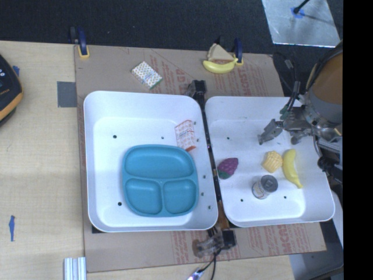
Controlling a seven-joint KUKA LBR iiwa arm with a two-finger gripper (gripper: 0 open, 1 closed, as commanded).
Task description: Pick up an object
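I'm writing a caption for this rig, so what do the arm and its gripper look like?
The arm enters at the right edge as a rounded body, orange-tan on top and grey below. Dark cables run along it. The gripper is dark grey metal with angular, pointed fingers on a bulkier grey wrist block. No markings are readable.

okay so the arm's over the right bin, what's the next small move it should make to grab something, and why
Probably shift the gripper toward the near side of the right bin and lower over the yellow corn piece. It sits closest below the gripper, apart from the banana and the can, and nothing is between the fingers.
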